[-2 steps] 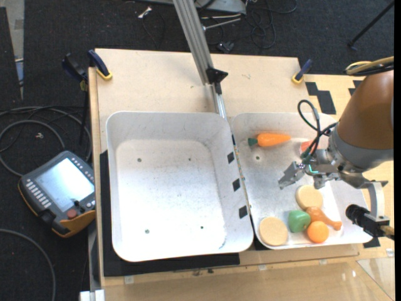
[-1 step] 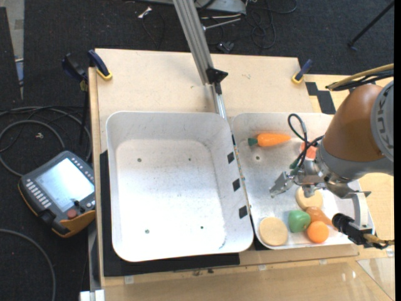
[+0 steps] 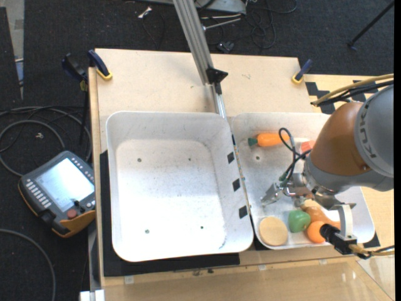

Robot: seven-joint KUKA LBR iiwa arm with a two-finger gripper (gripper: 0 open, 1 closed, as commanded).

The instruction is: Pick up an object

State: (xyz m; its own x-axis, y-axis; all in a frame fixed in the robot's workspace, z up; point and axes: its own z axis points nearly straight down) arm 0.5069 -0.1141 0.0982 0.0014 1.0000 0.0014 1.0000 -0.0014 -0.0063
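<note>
The right bin (image 3: 250, 125) holds several small objects. An orange carrot with a green end (image 3: 268, 140) lies near its back wall. A tan round disc (image 3: 274, 231) rests at the front, with a green piece (image 3: 299, 219) and an orange piece (image 3: 315, 231) to its right. My gripper (image 3: 273, 195) hangs low over the middle of this bin, just above and behind the disc and left of the green piece. Nothing shows in its grasp. The wrist and arm (image 3: 341, 149) hide the bin's right part.
The left bin (image 3: 125, 130) sits beside it, sharing a raised middle wall (image 3: 237, 168). A slanted metal pole (image 3: 195, 33) rises behind the bins. A teach pendant (image 3: 59, 193) lies off the bench at left. Black cables (image 3: 289, 144) loop by the wrist.
</note>
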